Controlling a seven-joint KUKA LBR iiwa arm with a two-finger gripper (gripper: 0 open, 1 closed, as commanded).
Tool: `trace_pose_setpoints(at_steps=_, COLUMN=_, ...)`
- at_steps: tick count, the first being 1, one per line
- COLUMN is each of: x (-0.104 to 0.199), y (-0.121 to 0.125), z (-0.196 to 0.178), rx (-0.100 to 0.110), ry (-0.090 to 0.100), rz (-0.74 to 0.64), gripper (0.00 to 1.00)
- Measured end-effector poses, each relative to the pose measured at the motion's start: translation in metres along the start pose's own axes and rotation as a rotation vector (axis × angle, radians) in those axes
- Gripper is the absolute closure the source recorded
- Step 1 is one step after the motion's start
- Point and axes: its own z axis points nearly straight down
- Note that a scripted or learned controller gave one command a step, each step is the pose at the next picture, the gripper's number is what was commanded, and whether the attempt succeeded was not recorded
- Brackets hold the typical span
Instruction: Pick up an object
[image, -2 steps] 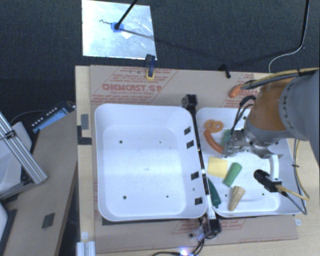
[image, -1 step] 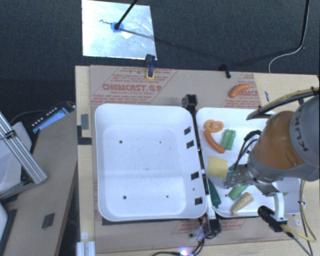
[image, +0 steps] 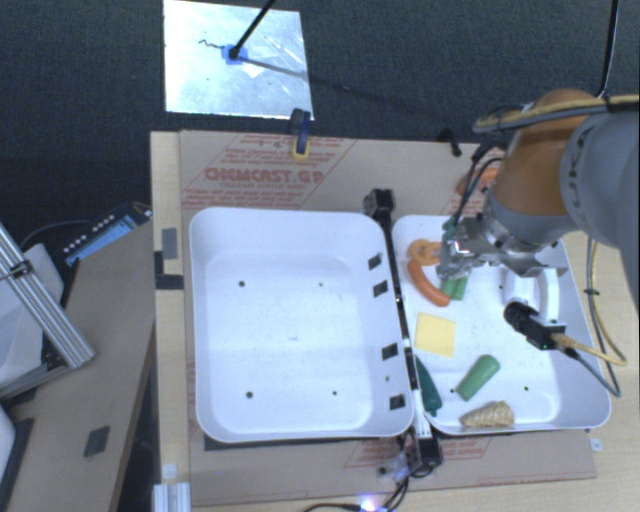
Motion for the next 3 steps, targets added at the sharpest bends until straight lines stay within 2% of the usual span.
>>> trace_pose_setpoints(at_steps=1, x=-0.059, y=-0.068, z=0.111, rx=0.027, ry=0.001, rz=0.018, gripper=1.00)
trace_pose_setpoints(at_steps=2, x=-0.045, y=-0.063, z=0.107, rx=0.020, ry=0.001, rz=0.008, gripper=1.00)
trace_pose_setpoints(at_steps=3, x=0.054, y=-0.042, z=0.001, rx=0.007, ry=0.006, rz=-0.003, gripper=1.00)
